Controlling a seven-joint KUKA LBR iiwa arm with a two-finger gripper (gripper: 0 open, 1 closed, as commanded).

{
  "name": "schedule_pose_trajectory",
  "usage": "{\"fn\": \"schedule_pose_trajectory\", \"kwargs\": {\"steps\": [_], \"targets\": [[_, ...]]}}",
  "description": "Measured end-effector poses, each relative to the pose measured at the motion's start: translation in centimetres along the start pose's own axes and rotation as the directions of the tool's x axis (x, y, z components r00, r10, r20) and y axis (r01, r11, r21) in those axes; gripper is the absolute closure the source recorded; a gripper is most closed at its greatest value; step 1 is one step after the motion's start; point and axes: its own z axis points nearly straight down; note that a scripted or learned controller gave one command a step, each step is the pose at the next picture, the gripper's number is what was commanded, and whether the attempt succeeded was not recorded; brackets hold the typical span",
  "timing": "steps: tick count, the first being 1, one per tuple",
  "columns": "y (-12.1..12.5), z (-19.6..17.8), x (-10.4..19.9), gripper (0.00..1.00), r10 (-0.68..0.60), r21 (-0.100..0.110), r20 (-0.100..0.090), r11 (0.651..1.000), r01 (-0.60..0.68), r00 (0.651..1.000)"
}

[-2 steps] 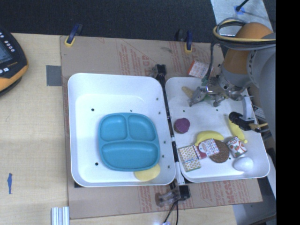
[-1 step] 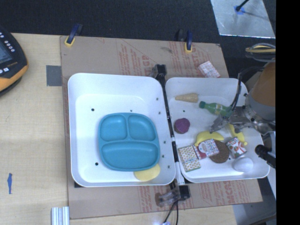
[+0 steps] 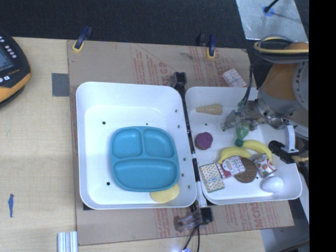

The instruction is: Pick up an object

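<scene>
My gripper (image 3: 242, 123) hangs low over the back middle of the right bin (image 3: 294, 193), coming in from the right. Directly under it is a small green object (image 3: 241, 136), partly covered by the gripper. Whether it is held is unclear. In front of it a yellow banana (image 3: 244, 151) curves across the bin. Close by lie a purple round piece (image 3: 203, 139), a tan cone-shaped piece (image 3: 209, 109), a checkered box (image 3: 212, 176), a red and white packet (image 3: 232, 166), a brown disc (image 3: 245, 175), a small can (image 3: 264, 165) and a white egg (image 3: 272, 184).
The left bin (image 3: 86, 140) holds a blue divided plate (image 3: 144, 159) with a yellow piece (image 3: 165, 195) at its front edge. A black clip (image 3: 179, 79) joins the bins at the back. A yellow and black handset (image 3: 10, 67) lies at the far left.
</scene>
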Motion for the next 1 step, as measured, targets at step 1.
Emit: {"fn": "schedule_pose_trajectory", "kwargs": {"steps": [1], "targets": [[-6.02, -0.13, -2.73, 0.00, 0.006, 0.009, -0.001, 1.000, -0.006, 1.000]]}}
